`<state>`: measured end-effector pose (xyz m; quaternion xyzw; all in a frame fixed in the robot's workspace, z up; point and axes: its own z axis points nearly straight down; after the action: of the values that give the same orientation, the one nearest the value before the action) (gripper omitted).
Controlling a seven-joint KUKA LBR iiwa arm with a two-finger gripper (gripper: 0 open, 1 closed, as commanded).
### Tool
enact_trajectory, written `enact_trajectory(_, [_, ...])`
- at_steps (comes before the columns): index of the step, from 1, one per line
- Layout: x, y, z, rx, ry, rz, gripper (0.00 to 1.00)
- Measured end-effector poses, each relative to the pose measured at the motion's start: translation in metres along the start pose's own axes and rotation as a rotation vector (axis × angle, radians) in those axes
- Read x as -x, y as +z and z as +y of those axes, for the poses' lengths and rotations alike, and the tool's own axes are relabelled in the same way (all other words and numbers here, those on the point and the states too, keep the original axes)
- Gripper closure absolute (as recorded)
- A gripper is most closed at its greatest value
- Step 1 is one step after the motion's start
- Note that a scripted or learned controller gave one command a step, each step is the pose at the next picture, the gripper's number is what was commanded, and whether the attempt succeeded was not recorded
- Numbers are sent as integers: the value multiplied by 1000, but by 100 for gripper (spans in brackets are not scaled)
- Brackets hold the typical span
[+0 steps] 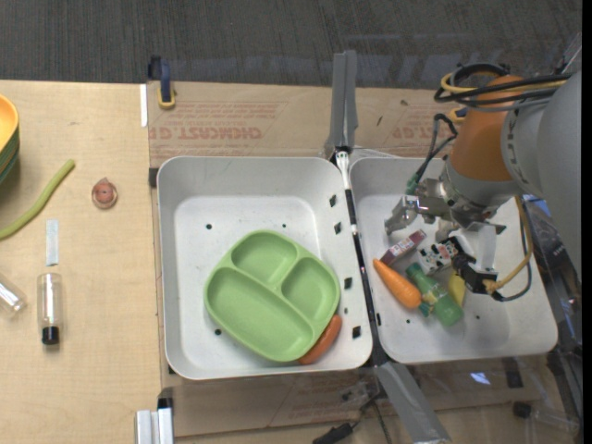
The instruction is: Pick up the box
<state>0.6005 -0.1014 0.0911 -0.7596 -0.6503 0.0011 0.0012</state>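
The grey arm with an orange band (481, 146) enters from 3 o'clock and reaches down over the right white plastic bin (481, 340). Its hand (427, 213) sits low in the upper middle of that bin, directly above a cluster of small items. Whether the hand is spread or pressed together cannot be told; cables and wrist hardware obscure it.

The small dark box with a pale label (407, 246) lies tilted at the 10 o'clock edge of the cluster, just below the hand and apparently touching or nearly touching it. An orange carrot-shaped toy (399, 284) lies just at the box's 6 o'clock, pointing toward 10 o'clock. At the carrot's 3 o'clock lie a green bottle-like item (444, 305) and a yellow piece (457, 288), packed close together.

The left white plastic bin (185, 248) holds a light green three-compartment plastic plate (271, 294), set toward 5 o'clock in the bin. An orange-red object (325, 338) protrudes from under the plate's 5 o'clock rim.

On the wooden table (83, 368), at 9 o'clock of the bins, lie a long green bean-shaped item (42, 199), a small pink round object (104, 192) and a clear tube with a dark end (49, 308).
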Motion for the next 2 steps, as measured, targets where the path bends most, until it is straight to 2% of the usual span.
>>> enact_trajectory(1, [2, -9, 0, 0, 4, -1, 100])
enact_trajectory(2, [12, 0, -31, 1, -323, 0, 100])
